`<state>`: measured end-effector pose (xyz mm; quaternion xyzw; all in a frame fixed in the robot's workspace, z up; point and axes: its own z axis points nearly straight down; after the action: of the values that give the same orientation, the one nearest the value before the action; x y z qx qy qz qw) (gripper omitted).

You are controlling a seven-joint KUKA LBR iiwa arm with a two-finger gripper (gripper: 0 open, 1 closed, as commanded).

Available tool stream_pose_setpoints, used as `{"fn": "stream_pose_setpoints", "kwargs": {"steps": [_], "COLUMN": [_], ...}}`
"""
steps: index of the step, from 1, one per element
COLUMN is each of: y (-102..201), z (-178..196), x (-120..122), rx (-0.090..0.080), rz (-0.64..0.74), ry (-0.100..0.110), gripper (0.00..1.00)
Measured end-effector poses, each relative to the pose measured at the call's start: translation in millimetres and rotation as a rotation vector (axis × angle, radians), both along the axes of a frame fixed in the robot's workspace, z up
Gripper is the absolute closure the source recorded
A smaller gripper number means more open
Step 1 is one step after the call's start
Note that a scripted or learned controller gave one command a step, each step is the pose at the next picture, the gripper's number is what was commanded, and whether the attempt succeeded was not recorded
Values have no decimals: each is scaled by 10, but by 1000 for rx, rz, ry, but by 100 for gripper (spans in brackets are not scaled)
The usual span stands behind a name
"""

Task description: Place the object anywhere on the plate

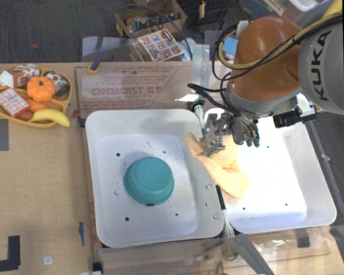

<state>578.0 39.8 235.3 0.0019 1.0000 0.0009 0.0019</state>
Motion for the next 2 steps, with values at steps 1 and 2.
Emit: {"fn": "stream_pose_setpoints", "kwargs": {"steps": [1,2], "y": [345,720], "z": [-113,-101], "x": [-274,-616], "rx": [0,0], "rz": [3,4], "ry": [1,2], "gripper": [100,100]}}
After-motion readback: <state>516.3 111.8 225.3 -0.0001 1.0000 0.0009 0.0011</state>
